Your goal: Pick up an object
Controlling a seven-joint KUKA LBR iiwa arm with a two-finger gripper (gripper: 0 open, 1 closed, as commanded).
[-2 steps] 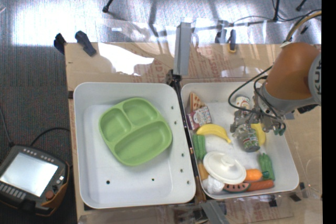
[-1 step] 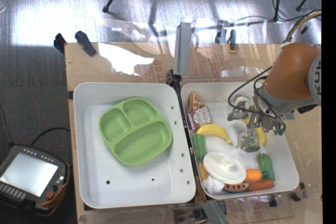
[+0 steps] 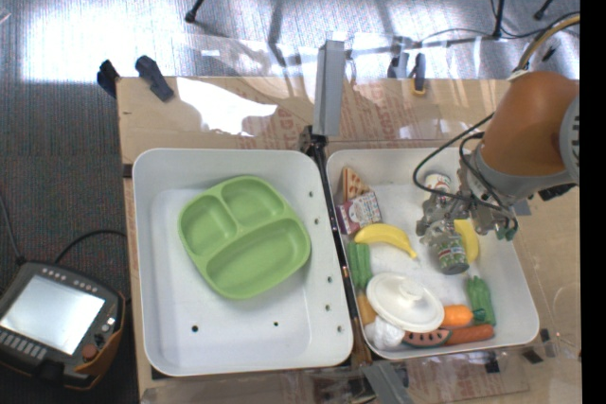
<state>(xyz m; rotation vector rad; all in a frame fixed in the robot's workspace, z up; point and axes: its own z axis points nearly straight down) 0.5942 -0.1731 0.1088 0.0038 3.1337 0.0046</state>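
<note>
Claw [image 3: 453,224]: low in right bin [image 3: 526,293], over a small jar [image 3: 450,253]; finger gap impossible to tell
Neighbours: banana [image 3: 386,237] left, white lid [image 3: 404,300] below, carrot [image 3: 457,315] near front wall
Open room: left bin [image 3: 161,298] around green divided plate [image 3: 244,235]

Green divided plate [image 3: 244,236], handheld pendant [image 3: 59,320]
</note>
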